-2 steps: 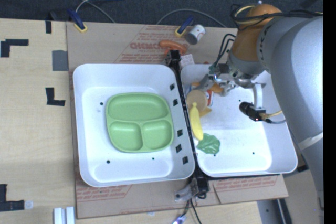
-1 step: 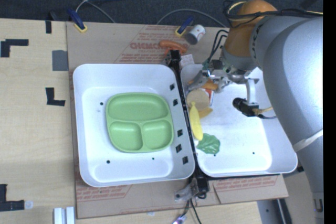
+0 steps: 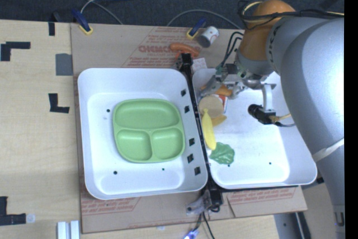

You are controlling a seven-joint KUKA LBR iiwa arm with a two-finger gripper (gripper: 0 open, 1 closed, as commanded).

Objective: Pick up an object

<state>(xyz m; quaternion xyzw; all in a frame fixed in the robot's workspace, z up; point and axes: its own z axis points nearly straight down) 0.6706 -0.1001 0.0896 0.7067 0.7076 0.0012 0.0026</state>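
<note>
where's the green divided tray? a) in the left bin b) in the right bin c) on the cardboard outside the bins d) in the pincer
a: the green tray lies flat in the left bin, apart from the banana in the right bin.

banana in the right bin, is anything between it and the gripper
Nothing visible stands between them. The gripper is low at the top left corner of the right bin, and the banana lies just below it along the left wall, with a pale round object beside its upper end.
</note>
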